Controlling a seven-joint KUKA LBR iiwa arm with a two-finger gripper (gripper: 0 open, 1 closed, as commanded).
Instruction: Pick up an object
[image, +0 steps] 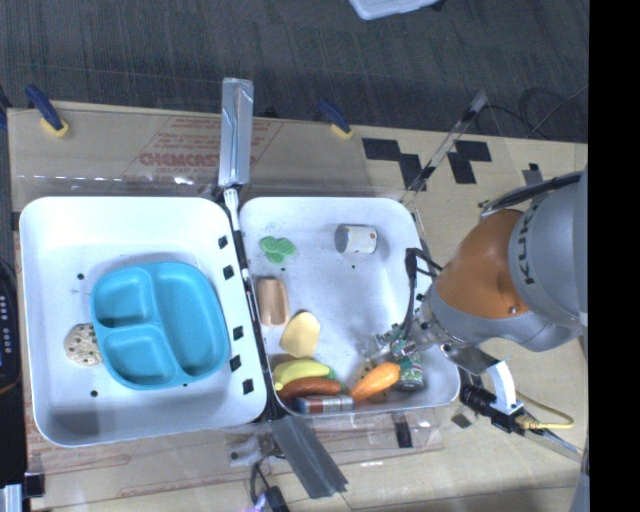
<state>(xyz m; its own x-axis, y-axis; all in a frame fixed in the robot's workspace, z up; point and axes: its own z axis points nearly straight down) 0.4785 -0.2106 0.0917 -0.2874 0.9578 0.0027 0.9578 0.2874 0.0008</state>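
Two white bins sit side by side on one table (90, 135): a left bin (45, 310) and a right bin (385, 215).

In the left bin there are two things: one blue tray (160, 322) with three compartments, and one cookie (80, 345) just beside it.

In the right bin I count eight things: one green leaf (278, 248), one grey can (354, 239), one tan block (272, 301), one pale yellow lemon (301, 333), one banana (303, 372), one sausage (312, 387), one marker (322, 404) and one carrot (376, 380).

Two blue clamps (46, 110) grip the table's far edge, the second (334, 115) further right.

One arm (520, 265) is in view.
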